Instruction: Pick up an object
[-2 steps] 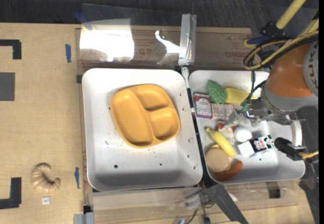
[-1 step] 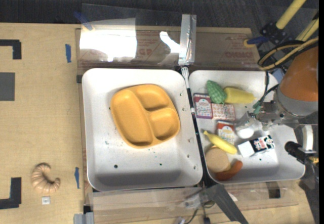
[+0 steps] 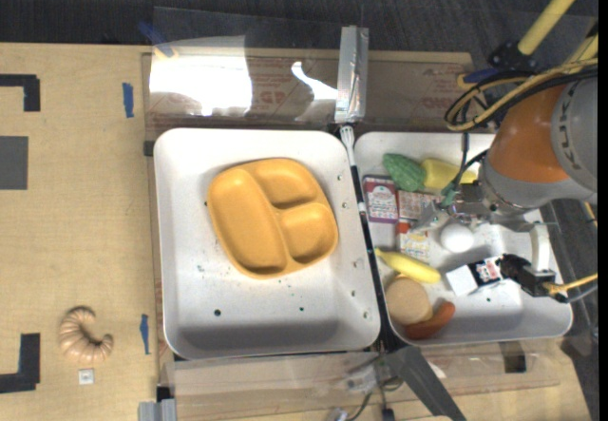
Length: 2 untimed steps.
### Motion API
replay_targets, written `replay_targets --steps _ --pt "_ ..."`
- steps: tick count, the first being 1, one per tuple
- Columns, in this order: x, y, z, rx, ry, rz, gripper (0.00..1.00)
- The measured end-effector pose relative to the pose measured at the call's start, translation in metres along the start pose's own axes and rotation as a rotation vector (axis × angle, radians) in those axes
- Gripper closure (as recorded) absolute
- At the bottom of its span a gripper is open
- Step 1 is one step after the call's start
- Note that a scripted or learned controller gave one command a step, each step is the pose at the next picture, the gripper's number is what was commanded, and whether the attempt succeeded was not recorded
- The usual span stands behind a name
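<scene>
The claw [image 3: 454, 212] hangs low over the right white bin [image 3: 556, 319], beside a small white round ball [image 3: 458, 239]. I cannot tell whether it is apart or together. Best to descend squarely over one object, clear of the yellow plastic banana [image 3: 408, 265].

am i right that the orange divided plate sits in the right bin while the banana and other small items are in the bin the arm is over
Not quite. The camera view shows the orange divided plate in the left bin, not the right one. The rest holds: the banana and the other small items lie in the right bin, and the arm is over that bin.
</scene>
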State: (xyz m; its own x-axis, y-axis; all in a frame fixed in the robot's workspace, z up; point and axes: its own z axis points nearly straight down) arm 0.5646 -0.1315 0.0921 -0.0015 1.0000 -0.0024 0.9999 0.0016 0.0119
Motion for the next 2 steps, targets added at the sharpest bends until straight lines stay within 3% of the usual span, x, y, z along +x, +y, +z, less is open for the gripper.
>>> replay_targets --steps 1,2 --pt "0.016 0.063 0.004 0.005 0.002 0.031 0.00" --pt "0.006 0.088 0.009 0.077 0.018 -0.221 0.00"
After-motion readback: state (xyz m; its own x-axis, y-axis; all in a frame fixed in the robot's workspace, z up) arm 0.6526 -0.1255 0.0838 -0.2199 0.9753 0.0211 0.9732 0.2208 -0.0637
